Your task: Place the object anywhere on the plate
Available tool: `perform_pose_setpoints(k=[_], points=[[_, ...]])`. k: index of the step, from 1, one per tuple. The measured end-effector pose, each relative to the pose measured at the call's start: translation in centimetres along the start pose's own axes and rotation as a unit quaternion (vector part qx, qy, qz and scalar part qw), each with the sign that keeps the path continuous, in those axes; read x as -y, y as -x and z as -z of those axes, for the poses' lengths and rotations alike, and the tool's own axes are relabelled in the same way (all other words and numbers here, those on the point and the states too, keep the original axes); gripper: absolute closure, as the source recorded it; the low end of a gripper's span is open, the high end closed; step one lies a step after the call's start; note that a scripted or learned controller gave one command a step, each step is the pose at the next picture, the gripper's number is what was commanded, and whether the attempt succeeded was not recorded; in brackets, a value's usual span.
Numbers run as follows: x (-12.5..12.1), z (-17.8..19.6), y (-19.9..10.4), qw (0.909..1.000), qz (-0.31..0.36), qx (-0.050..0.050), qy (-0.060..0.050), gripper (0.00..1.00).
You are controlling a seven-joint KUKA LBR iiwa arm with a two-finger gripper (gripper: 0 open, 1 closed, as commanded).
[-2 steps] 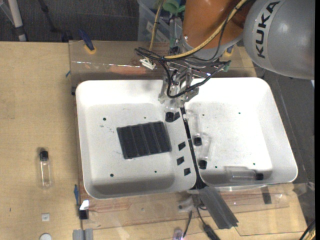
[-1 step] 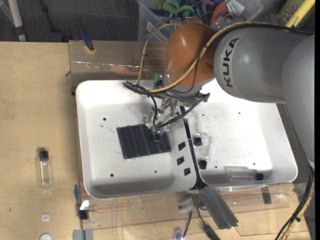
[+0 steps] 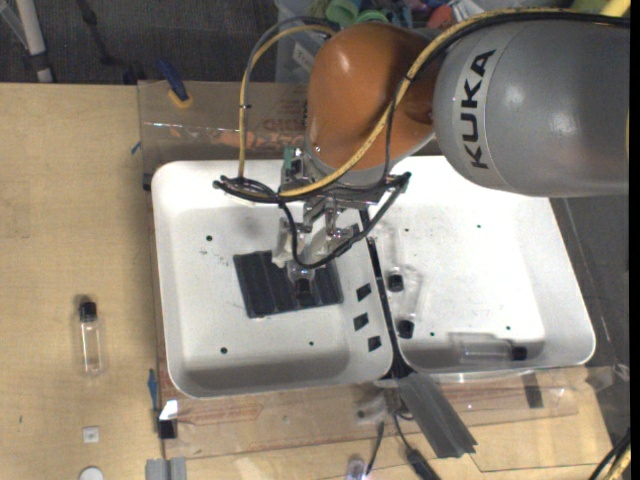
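Currently the gripper sits low in the left bin, right over the dark ribbed plate near the bin's middle. Cannot tell the claw state, cables and wrist block it. A clear vial with a dark cap lies in the right bin, near edge, well apart from the plate.
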State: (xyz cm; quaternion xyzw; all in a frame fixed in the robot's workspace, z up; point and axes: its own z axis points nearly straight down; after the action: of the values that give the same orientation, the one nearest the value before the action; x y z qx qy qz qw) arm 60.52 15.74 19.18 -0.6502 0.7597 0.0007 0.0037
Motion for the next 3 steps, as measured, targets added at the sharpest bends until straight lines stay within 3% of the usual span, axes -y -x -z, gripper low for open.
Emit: perform_pose_setpoints(k=[1, 2, 3], points=[[-1.4, 3.6, 3.5, 0.9993, -0.038, 0.001, -0.001, 1.0], [1.6, -0.8, 3.9, 0.9951, -0.099, 0.001, -0.001, 1.0], [5.6, 2.5, 4.6, 0.9965, 0.083, 0.001, -0.001, 1.0]])
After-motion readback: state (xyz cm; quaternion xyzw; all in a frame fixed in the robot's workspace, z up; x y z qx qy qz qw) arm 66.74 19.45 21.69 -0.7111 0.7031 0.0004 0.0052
